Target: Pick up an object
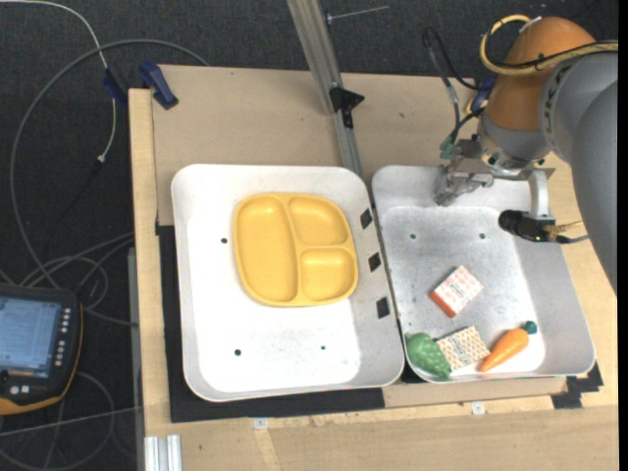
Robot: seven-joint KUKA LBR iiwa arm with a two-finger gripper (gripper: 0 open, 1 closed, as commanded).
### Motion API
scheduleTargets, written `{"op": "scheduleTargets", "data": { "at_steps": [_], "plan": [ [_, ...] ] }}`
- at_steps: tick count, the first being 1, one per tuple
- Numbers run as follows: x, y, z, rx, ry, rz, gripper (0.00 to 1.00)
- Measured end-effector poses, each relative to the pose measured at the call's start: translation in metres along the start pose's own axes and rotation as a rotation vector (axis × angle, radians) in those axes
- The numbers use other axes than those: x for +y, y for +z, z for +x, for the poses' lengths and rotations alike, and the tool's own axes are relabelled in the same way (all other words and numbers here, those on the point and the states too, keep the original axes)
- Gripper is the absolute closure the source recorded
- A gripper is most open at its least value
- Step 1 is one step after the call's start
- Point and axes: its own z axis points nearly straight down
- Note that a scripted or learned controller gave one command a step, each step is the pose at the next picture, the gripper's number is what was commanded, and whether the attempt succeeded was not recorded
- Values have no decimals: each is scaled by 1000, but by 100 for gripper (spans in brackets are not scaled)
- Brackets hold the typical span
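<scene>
The right bin (422, 253) holds an orange-and-white box (456, 290) near its middle. Along its front edge lie a green vegetable (428, 353), a patterned tan packet (463, 346) and an orange carrot (506, 348). My gripper (451, 186) hangs over the bin's back edge, well behind all these objects, below the orange wrist band. Nothing shows between its fingers.
The left bin (196, 263) carries a yellow divided tray (292, 247). A metal pole (314, 37) rises behind the seam between the bins. Cables and a tablet (34, 340) lie on the floor left of the bench.
</scene>
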Motion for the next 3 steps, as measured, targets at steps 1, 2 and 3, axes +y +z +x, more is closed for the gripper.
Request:
{"op": "scheduleTargets", "data": {
  "at_steps": [1, 2, 3],
  "plan": [
    [-1, -64, -4, -2, 3, -7, 100],
    [1, -120, -4, -2, 1, -8, 100],
    [2, -174, -4, -2, 1, -8, 100]
  ]
}}
